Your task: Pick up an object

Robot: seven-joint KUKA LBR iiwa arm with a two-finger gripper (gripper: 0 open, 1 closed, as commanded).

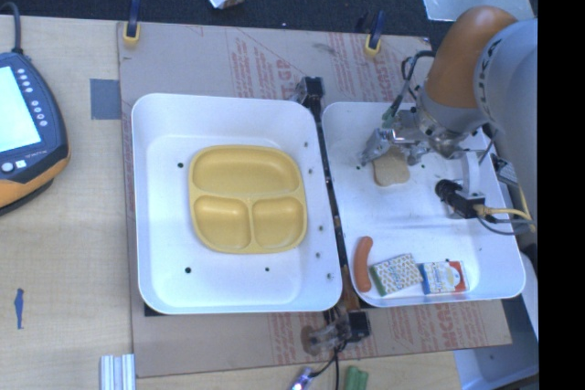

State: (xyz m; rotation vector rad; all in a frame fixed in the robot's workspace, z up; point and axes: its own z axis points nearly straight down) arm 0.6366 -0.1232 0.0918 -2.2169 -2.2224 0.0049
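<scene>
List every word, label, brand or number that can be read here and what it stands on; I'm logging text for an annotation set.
None reads clearly.
Red print on the brown board under the bins: too blurred to read.
Carton in the right bin: coloured print, too small to read.
Pendant screen and buttons: nothing legible.

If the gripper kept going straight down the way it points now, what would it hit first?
Most likely the tan bread-like piece lying in the right bin, directly under the gripper; from this slanted view, the gap between them is unclear.
</scene>
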